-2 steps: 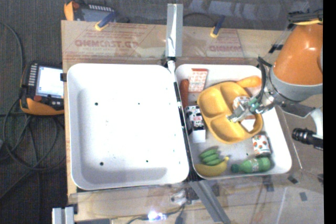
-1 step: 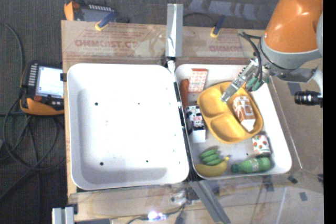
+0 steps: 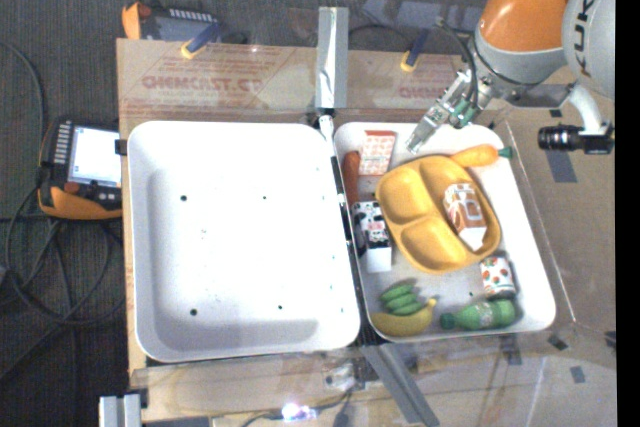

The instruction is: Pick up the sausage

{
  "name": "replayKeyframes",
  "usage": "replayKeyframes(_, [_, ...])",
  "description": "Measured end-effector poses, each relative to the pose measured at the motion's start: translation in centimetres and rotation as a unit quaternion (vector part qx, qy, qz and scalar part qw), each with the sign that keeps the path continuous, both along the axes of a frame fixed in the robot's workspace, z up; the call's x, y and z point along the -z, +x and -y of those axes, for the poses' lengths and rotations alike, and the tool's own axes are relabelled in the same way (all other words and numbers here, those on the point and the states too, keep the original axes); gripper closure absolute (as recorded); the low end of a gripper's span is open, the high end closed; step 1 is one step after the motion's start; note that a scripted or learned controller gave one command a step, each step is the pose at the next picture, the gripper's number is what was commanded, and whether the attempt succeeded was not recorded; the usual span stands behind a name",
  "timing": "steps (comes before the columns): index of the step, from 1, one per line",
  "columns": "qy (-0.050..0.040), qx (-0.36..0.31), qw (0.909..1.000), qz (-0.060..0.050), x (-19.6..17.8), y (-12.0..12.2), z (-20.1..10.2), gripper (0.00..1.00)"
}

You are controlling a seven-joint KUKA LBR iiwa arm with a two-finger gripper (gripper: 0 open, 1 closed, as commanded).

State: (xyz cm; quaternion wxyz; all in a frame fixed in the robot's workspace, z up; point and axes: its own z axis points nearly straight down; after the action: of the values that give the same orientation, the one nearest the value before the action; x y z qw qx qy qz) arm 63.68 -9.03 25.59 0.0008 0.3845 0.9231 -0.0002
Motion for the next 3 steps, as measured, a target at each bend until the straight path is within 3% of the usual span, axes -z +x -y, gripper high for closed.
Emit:
replayKeyframes(1, [-0.0016, -0.085, 0.9964, 0.001, -4.7, 1.8, 5.4, 1.0])
replayKeyframes(2, [-0.0016, -0.258, 0.9663, 0.002, -11.3, 2.2, 9.7, 1.0])
replayKeyframes(3, [-0.0008, -0.39, 0.9208, 0.001, -9.0, 2.1, 9.0, 1.0])
